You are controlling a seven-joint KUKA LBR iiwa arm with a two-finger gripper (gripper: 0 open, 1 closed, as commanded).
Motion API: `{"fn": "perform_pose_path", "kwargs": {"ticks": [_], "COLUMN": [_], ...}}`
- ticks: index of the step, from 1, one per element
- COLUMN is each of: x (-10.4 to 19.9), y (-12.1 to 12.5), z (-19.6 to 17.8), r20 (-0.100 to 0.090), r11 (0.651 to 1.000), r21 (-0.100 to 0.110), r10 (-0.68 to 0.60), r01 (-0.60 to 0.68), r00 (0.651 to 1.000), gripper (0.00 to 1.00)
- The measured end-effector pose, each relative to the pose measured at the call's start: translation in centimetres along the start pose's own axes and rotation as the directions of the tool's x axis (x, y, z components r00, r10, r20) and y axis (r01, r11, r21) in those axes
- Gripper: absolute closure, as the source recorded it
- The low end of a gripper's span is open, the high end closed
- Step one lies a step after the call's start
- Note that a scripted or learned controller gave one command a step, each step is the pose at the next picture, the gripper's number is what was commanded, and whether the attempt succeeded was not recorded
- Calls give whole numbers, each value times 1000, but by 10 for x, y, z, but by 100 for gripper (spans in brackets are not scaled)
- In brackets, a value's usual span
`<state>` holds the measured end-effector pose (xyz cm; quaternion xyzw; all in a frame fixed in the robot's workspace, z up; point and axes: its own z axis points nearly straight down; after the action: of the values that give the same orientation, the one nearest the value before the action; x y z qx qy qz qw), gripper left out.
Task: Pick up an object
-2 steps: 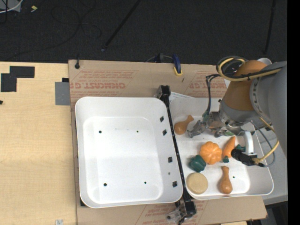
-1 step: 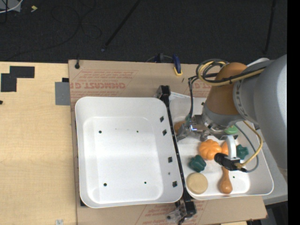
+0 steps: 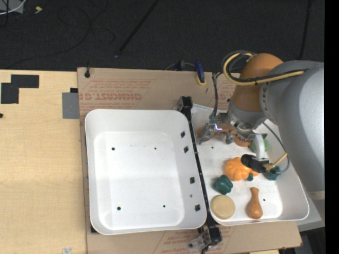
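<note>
Orange lump (image 3: 237,169), green piece (image 3: 223,184), cream disc (image 3: 223,206), tan drumstick (image 3: 255,203), loose in right bin (image 3: 294,208).

A robotics lab: loose cables (image 3: 95,23) trail over dark floor behind a cardboard-topped bench (image 3: 135,91) bearing two white bins (image 3: 92,142).

The right bin (image 3: 296,208) holds all the objects, beside the left bin (image 3: 100,216).

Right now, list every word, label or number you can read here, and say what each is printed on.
"CHEMCRST" or close to it: red print, upside down, on the brown cardboard sheet above the left bin; letters uncertain.
Second red print on the cardboard's bottom edge: too blurred to read.
</note>
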<state>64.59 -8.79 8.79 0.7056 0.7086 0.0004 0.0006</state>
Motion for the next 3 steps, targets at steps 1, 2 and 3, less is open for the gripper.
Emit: {"fn": "perform_pose_path", "kwargs": {"ticks": [1,2,3], "x": [66,54,159], "y": [-6,-14,-6], "z": [-75,-71,-125], "r20": [1,-11,-5], "r11": [1000,1000,1000], "r21": [7,1,-2], "r10": [6,-7,-7], "r01": [-6,7,7], "r00": [1000,1000,1000], "gripper": [0,0,0]}}
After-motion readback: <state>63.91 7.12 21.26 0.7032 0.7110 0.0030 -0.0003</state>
